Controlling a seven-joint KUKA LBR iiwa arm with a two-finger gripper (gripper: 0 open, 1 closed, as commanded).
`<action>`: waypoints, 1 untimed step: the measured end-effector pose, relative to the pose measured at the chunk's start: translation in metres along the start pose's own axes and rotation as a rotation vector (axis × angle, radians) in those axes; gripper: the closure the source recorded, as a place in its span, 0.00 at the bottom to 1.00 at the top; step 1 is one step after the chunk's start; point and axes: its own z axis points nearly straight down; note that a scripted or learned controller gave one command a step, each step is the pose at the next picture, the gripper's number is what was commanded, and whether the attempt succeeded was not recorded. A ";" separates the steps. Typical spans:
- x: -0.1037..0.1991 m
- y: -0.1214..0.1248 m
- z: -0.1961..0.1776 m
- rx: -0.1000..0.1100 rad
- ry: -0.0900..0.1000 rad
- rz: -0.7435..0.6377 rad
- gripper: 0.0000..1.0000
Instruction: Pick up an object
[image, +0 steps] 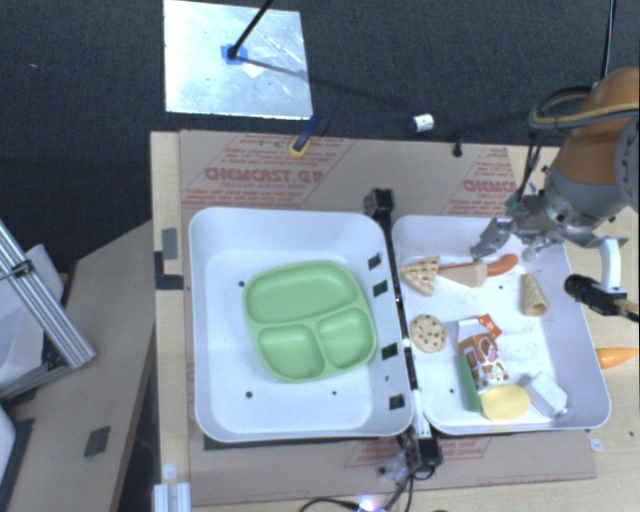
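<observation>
My gripper (507, 247) hangs over the far part of the right bin (592, 372), its fingers spread apart and open. Just below it lie a red sausage (501, 265) and a pale wedge (462, 273); neither is lifted. Also in this bin are a waffle slice (421, 274), a cone (533, 295), a cookie (428, 333), an orange and green box (479, 362), a yellow lemon (505, 402) and a white block (548, 393).
The left bin (215, 260) holds a green divided tray (305, 320). A black hinge strip (393, 300) separates the bins. An orange carrot (618, 355) lies outside the right bin's right rim. The arm's black cable part (595, 293) reaches over that rim.
</observation>
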 end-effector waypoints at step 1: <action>0.000 0.003 -0.008 -0.012 -0.002 -0.002 0.00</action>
